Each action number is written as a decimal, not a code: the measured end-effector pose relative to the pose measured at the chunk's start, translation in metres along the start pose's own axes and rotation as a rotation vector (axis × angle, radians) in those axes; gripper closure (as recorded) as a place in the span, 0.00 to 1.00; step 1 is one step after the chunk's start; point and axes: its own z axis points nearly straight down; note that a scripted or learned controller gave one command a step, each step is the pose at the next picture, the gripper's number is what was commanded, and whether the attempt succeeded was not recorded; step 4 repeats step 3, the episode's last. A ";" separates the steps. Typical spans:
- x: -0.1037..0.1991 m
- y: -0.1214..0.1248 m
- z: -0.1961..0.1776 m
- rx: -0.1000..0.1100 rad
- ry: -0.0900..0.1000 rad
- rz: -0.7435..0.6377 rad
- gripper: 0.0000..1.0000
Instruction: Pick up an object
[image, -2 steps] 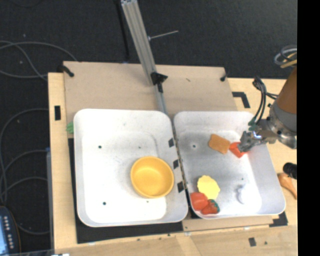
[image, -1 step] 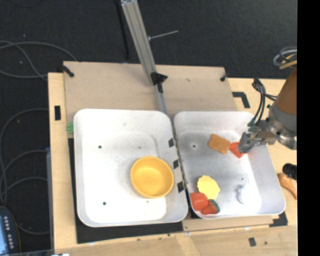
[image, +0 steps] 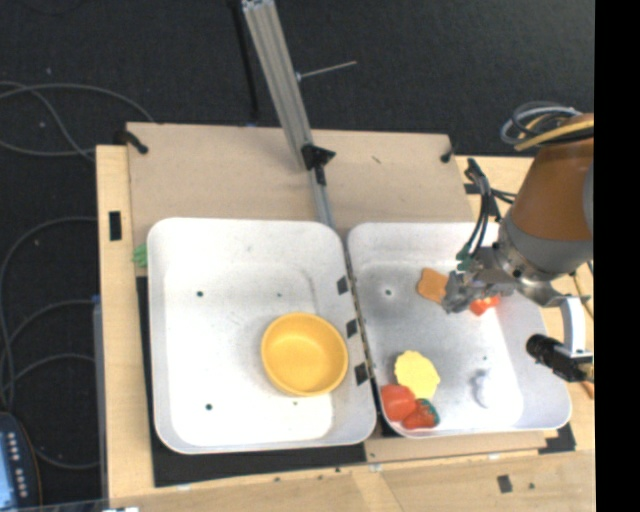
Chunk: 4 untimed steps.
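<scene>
The nearest things to me are a small orange block (image: 432, 285), lying flat on the floor of the right-hand bin (image: 400, 250) near its upper middle, and a little red piece (image: 484, 306) just beside my tip on the other side. My gripper (image: 462, 296) sits low over that bin between the two, close to the orange block's right edge, but from this slanted overhead view I cannot tell how my jaws stand, and I see nothing clearly caught in them. Toward the near edge of the same bin lies a yellow lumpy piece (image: 417, 371), and touching its lower left is a red strawberry-like toy (image: 405, 406) with a bit of green on it, pressed into the bin's front corner. A pale grey object (image: 481, 388) rests to the right of those, well apart from me. In the left-hand bin (image: 200, 260) a yellow bowl (image: 303, 354) stands upright near the lower right, close to the divide between the bins. My arm (image: 555, 200) comes in from the right, its orange band above the wrist. A grey metal post (image: 283, 85) slants over the bench (image: 230, 170) behind the bins.
</scene>
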 end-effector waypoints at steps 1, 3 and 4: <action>0.059 -0.006 -0.013 -0.001 0.003 -0.004 1.00; 0.167 -0.011 -0.031 -0.002 0.003 -0.004 1.00; 0.167 -0.011 -0.031 -0.002 0.003 -0.004 1.00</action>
